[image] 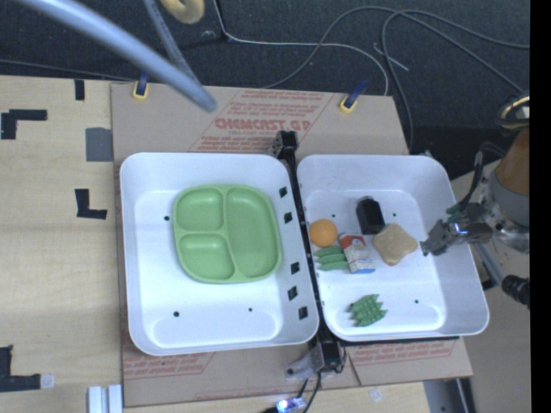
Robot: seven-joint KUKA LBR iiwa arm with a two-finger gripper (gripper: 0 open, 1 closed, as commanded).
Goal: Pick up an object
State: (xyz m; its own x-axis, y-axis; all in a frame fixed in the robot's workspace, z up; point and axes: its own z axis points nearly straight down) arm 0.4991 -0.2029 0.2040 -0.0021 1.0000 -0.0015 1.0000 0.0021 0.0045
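Observation:
The right bin [430,175] holds several small objects. A black block [369,215] lies near its middle, with an orange ball [323,232] to its left. A tan bread-like piece [395,244] sits right of centre. A small red, white and blue box [357,255] lies beside a green pea pod [331,260]. A green leafy piece [366,310] rests near the front. My gripper [441,237] hangs over the bin's right side, just right of the tan piece, with nothing seen held in it.
The left bin [138,231] bears a green divided plate [228,233]. Black clips run along the seam [297,231] between the bins. Cables trail over the dark floor behind. A grey pole [112,33] crosses the upper left.

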